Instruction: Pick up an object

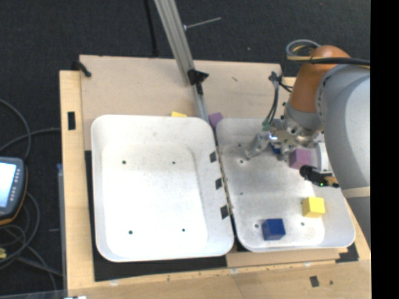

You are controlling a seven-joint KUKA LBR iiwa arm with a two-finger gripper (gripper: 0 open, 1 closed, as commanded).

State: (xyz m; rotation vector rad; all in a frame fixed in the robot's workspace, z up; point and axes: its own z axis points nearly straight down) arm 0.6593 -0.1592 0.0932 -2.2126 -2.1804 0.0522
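In the right bin (249, 185) lie three blocks. A blue block (273, 228) sits near the front rim, and a yellow block (313, 206) is at the front right. A purple block (301, 157) lies at the bin's right side, just beside the wrist. My gripper (260, 145) hangs over the back half of the right bin, left of the purple block and well behind the blue and yellow ones. I see nothing held in it.
The left bin (156, 185) stands next to the right one. Behind the bins a small yellow piece (179, 114) and a purple piece (216, 118) rest on the bench. A slanted metal rail (177, 36) rises at the back.
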